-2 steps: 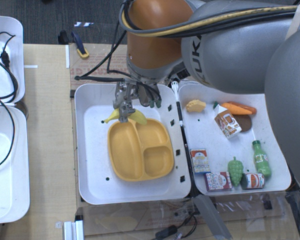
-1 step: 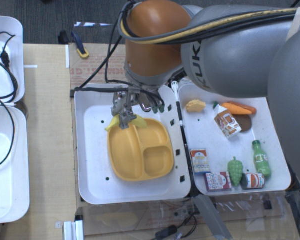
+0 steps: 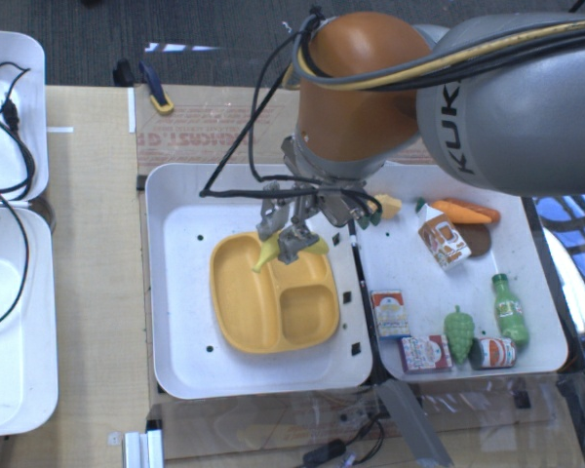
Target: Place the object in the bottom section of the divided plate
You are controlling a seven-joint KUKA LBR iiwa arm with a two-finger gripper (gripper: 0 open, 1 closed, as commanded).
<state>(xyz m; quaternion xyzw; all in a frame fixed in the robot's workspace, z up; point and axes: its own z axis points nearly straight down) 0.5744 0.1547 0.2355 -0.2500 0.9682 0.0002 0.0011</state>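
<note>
Orange-banded arm's end effector (image 3: 291,234) grips a small yellow-green plastic piece (image 3: 266,253) above the yellow divided plate (image 3: 273,300). Piece likely light, rigid; hold mid-body.

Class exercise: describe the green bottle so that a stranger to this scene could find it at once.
Start at the right-hand white bin, the one scattered with toy groceries. Look near its right wall, towards the front: the green bottle lies there, above a small can. Its long neck and pale label set it apart.
</note>
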